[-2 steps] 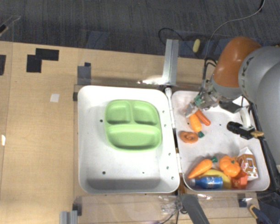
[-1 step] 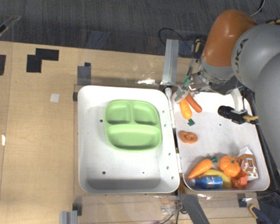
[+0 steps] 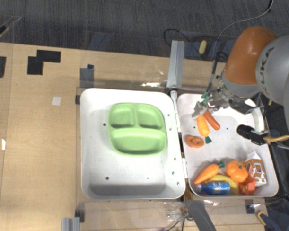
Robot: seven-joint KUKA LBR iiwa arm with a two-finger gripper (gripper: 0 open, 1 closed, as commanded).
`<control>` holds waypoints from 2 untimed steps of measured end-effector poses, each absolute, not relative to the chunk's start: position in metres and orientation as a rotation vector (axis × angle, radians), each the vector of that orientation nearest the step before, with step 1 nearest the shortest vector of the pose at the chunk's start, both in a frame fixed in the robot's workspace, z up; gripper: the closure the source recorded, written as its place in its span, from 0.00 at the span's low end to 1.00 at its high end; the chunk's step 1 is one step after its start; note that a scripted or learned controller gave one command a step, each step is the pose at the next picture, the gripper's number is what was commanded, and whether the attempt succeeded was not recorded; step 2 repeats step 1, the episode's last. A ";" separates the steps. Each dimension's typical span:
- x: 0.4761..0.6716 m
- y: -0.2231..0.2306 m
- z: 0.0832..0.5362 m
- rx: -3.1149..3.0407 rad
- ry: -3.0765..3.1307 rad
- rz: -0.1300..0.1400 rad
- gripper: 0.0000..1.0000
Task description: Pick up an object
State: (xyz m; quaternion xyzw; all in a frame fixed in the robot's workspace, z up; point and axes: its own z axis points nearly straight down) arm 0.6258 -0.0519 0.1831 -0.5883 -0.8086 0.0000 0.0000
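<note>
On the surface (image 3: 34,146), two white bins sit side by side. At the far end of the right bin (image 3: 269,188), the end effector (image 3: 205,103) hangs low below the grey arm (image 3: 279,60) and its orange band (image 3: 243,54). Whether its fingers are apart or closed cannot be told at this resolution. Just beside and below the end effector lie a hot dog (image 3: 211,120) and a small carrot (image 3: 203,126), side by side and touching; neither is visibly between the fingers. An orange slice-like piece (image 3: 195,141) lies near the bin's left wall, apart from the end effector. Well apart, at the near end of the right bin, a pile holds a large carrot (image 3: 206,173), a banana (image 3: 222,179), a blue can (image 3: 216,188), an orange fruit (image 3: 237,172) and a small carton (image 3: 256,170). The left bin (image 3: 92,182) holds a green divided plate (image 3: 135,127).
</note>
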 end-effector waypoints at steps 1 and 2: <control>0.626 -0.044 0.183 -1.367 -2.828 -0.001 1.00; 0.626 -0.044 0.183 -1.367 -2.828 -0.001 1.00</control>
